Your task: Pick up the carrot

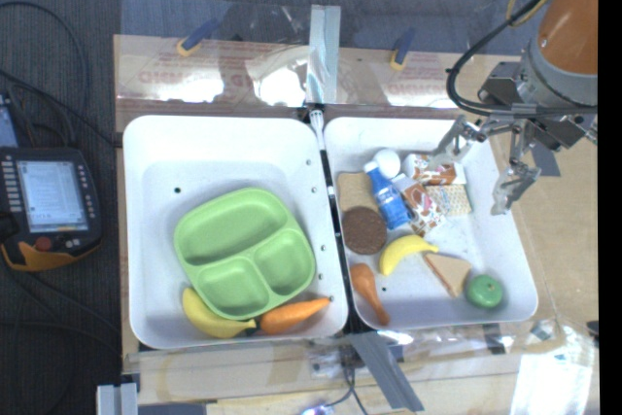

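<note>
An orange carrot [367, 293] lies at the front left of the right bin [520, 258], just below a yellow banana [404, 253]. A second carrot [292, 314] rests at the front of the left bin [146, 209], against the green divided plate [245, 253]. My gripper [486, 160] hangs over the right bin's far right side, above its rim and well away from both carrots. Its two fingers [512, 182] are spread apart, open, with nothing between them.
The right bin also holds a brown round cookie [364, 230], a blue bottle [390, 199], a white egg [387, 160], a snack packet [434, 190], a sandwich slice [447, 273] and a green apple [484, 291]. Another banana [209, 318] lies under the plate's front edge.
</note>
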Robot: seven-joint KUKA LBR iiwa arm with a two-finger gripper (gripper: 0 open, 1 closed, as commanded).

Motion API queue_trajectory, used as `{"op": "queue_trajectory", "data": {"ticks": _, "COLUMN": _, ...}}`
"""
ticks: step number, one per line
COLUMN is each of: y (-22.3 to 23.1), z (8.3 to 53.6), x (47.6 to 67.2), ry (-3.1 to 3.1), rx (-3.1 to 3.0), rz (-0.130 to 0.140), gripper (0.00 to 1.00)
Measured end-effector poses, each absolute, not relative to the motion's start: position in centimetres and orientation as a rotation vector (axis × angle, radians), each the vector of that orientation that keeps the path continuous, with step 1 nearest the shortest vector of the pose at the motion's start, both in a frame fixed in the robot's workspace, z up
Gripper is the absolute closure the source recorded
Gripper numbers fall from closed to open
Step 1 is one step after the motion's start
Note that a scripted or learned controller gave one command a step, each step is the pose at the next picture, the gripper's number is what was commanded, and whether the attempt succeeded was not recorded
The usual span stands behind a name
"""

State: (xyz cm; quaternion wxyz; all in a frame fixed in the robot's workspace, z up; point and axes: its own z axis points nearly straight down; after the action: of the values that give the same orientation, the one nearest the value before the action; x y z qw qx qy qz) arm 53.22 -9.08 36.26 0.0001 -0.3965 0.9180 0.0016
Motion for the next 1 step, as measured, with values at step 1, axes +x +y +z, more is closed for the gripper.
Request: {"op": "queue_trajectory", "data": {"ticks": 1, "y": -3.5, "z": 24.95, "x": 49.09, "ry": 2.939, "rx": -1.134, "rz": 0.012, "gripper": 0.0}}
